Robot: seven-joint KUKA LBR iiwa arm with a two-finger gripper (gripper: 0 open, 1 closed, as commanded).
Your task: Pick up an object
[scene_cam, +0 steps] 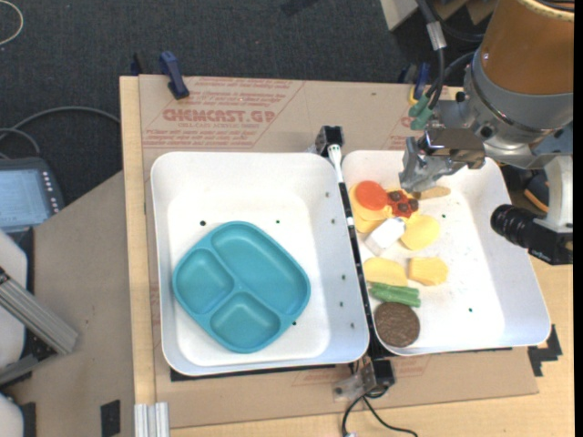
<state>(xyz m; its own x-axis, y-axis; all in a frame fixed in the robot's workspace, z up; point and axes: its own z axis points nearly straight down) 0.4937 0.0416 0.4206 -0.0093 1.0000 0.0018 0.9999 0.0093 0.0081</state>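
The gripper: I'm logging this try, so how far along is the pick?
Done: the gripper is down in the right bin, over the pile of toy food near its upper end. In hand: nothing visibly held. Left: grasp a piece and lift it. The teal tray lies in the left bin.

Note both white bins (250,167): smooth plastic, slight gloss. Teal divided tray (240,285), left of centre: matt moulded plastic. Food pieces (401,244), right of centre: smooth, plastic-looking. Bench board (219,112), upper middle: matt brown cardboard, printed red lettering. Gripper (421,185): dull grey metal.
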